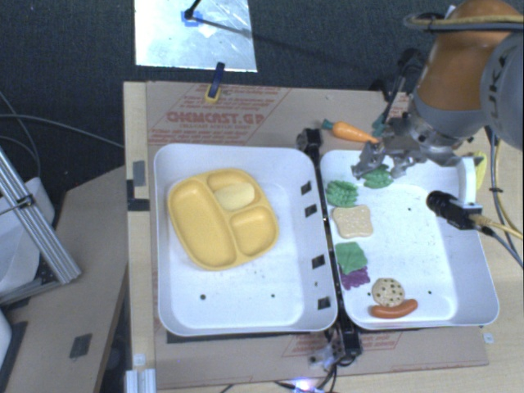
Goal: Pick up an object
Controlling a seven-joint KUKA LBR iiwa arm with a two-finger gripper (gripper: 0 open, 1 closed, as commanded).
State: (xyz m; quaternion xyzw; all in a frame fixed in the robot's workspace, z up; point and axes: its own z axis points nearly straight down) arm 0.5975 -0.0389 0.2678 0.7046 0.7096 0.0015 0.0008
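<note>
Directly beneath gripper [378, 169]: green leaf [379, 178].

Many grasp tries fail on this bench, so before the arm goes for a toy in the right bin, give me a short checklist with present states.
1. Gripper over the right bin: ok, near its top edge.
2. Target under it: cannot tell; a green toy lies beside the tip.
3. Fingers open: cannot tell.
4. Something already held: cannot tell.
5. Other toys apart: ok for bread slice, cookie and sausage.
6. Carrot: not ok, it lies outside the bin.
</note>
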